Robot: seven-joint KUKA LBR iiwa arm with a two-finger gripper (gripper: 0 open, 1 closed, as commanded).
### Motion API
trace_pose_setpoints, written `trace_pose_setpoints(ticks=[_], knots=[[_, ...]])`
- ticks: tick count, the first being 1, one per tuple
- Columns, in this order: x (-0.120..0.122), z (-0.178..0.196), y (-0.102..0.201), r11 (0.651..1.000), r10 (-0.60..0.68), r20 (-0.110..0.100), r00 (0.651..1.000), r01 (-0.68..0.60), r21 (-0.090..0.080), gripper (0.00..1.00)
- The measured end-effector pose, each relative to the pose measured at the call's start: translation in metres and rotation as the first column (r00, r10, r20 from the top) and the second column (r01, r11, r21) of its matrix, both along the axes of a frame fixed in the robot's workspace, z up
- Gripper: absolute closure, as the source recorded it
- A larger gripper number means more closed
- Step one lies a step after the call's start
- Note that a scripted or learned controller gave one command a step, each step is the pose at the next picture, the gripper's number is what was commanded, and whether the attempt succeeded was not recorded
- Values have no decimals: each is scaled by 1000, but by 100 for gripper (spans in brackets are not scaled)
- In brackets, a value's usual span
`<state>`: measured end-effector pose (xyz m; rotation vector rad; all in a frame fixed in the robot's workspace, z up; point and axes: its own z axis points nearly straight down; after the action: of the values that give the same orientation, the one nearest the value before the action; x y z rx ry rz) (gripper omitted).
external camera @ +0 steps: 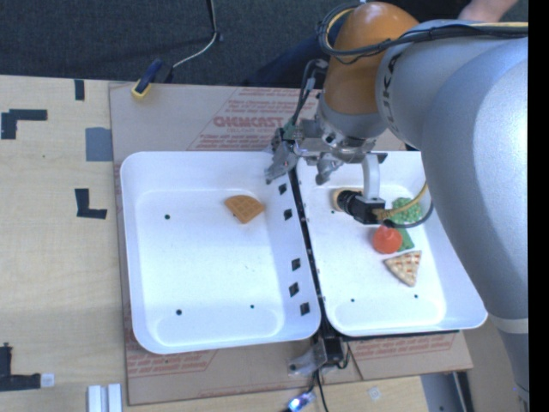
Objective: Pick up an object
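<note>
While my tool (pixel 302 160) hangs above the bins' shared wall (pixel 297 226), openness I cannot tell, I would centre it over the brown biscuit (pixel 244 208) before lowering.

Left bin (pixel 197 273) looks wide open on my feed, only a brown waffle piece (pixel 244 208) sitting toward its far right. Right bin (pixel 360 281) is tighter: the red tomato (pixel 387 239), a green piece (pixel 409 213) and a waffle wedge (pixel 403 267) crowd its right side, and the arm (pixel 446 84) hangs over the far end. The near left floor there is free. The tool (pixel 302 158) sits above the ridge (pixel 298 234) between bins.
</note>
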<state>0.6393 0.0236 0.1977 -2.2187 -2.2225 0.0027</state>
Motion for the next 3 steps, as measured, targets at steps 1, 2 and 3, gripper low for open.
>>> trace_pose_setpoints(ticks=[1, 2, 3], knots=[[30, -15, 1, 1000, 1, 1, 1000, -1, 0, 0], [28, -4, 2, 1000, 2, -1, 1000, -2, 0, 100], [32, 93, 54, 1000, 11, 21, 1000, -11, 6, 100]])
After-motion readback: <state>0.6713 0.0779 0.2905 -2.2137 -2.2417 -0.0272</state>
